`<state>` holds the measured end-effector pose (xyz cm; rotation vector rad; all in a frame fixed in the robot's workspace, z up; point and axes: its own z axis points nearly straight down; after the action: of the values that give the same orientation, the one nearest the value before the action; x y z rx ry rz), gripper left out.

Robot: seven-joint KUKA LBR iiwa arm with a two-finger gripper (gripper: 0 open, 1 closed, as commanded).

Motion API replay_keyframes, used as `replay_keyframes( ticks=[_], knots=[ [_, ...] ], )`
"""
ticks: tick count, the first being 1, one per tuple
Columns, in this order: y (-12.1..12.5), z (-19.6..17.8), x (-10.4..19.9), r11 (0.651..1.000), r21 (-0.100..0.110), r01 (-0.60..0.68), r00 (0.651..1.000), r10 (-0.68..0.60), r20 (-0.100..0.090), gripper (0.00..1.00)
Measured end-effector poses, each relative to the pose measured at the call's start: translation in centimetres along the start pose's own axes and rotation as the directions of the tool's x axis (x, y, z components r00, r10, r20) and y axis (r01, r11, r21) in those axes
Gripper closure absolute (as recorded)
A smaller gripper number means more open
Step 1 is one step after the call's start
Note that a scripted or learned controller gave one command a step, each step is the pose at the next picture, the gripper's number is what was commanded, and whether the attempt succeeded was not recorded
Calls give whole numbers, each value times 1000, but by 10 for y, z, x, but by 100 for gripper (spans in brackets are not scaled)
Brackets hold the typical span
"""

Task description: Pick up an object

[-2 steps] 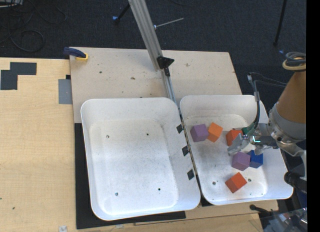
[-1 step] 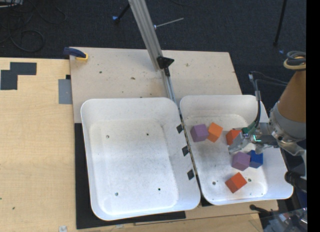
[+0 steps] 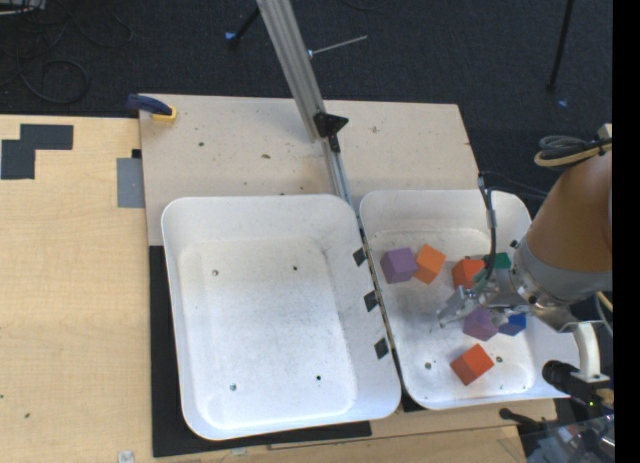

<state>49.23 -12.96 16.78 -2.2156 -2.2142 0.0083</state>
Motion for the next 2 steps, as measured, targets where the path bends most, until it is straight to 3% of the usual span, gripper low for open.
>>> replay_keyframes(
  ticks=[1, 2],
  knots=[
    [8, 51, 2, 1000, -23, -4, 1000, 4, 11, 0],
    [12, 50, 1, 999, -34, -3, 1000, 4, 12, 0]
  ],
)
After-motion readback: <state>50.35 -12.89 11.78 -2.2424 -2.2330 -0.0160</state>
